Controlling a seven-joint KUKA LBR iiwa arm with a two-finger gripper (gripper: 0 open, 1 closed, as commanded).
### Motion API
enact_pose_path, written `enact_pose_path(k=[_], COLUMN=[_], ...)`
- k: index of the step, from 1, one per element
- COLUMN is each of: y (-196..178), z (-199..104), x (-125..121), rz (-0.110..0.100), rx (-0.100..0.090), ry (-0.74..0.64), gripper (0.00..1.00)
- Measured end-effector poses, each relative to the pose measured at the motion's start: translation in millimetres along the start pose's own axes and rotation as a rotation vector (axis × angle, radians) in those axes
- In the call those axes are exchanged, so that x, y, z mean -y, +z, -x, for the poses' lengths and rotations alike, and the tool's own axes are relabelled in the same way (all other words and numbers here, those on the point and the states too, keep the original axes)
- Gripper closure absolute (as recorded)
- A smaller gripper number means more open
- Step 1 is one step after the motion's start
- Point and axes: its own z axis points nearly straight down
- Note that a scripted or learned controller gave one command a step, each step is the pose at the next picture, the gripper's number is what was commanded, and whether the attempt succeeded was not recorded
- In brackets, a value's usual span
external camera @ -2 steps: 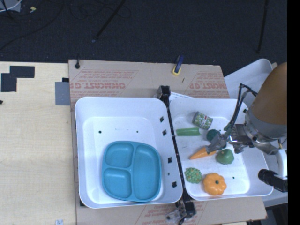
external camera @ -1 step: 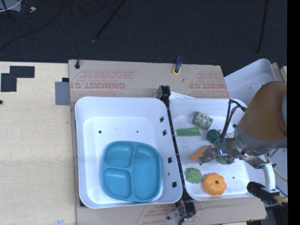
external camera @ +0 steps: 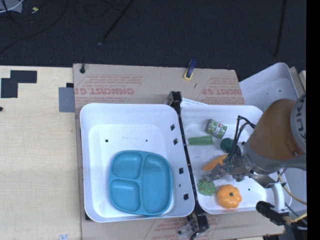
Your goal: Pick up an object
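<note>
My gripper point(external camera: 218, 172) is low inside the right bin point(external camera: 252, 115), reaching in from the right under the orange wrist band point(external camera: 272, 133). It sits just below an orange carrot-like piece point(external camera: 215, 161) and just above a green broccoli point(external camera: 205, 186). An orange pumpkin point(external camera: 229, 196) lies near the bin's front edge, below the gripper. Further back are a green-labelled can point(external camera: 216, 128), a long green vegetable point(external camera: 200, 140) and a dark green round thing point(external camera: 227, 145), partly hidden by the arm. Nothing can be seen held.
The left bin point(external camera: 95, 134) holds a blue divided plate point(external camera: 139, 182). A black divider point(external camera: 181, 154) runs between the bins. Cardboard point(external camera: 130, 86) lies behind them, with a blue and yellow clip point(external camera: 189, 70) at its far edge.
</note>
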Motion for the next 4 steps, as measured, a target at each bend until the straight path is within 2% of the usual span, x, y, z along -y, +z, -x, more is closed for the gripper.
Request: enact_pose_path(k=[1, 2, 3, 4], y=[41, 29, -27, -76], z=[-3, -3, 7, 2], x=[-4, -5, -1, 7], rz=[0.012, 0.016, 0.008, 0.009], rx=[-0.005, -0.006, 0.003, 0.002], ry=[-0.002, 0.006, 0.001, 0.0], gripper=[0.0, 1.0, 1.0, 1.0])
